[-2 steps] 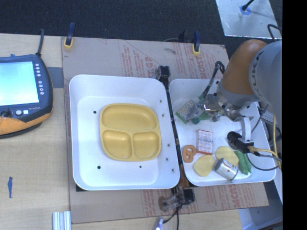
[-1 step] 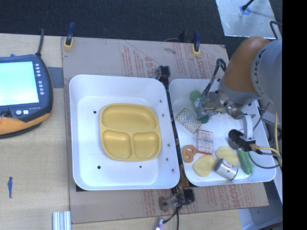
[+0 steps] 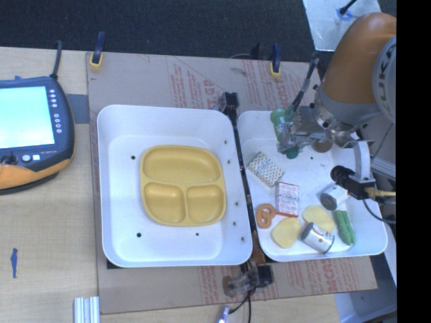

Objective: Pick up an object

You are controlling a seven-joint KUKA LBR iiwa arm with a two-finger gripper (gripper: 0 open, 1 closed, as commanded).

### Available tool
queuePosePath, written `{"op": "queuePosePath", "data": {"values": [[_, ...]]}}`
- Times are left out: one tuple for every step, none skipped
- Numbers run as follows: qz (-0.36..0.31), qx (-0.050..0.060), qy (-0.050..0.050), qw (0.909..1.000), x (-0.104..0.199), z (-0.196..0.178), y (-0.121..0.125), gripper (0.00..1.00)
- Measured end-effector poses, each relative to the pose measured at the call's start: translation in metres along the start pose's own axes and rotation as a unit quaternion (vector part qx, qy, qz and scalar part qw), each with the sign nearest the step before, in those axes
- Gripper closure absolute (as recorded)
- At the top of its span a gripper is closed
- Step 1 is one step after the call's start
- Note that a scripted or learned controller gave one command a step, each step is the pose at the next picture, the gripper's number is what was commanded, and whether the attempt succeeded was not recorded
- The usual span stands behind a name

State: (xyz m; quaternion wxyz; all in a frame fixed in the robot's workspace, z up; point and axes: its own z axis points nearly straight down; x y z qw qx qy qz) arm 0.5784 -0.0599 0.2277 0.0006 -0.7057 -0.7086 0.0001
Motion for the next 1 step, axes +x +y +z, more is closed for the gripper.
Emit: {"op": "queuePosePath", "data": {"values": [[-0.001, 0.002, -0.001, 1.0, 0.0442, 0.0066, -0.0199, 1.0]]}}
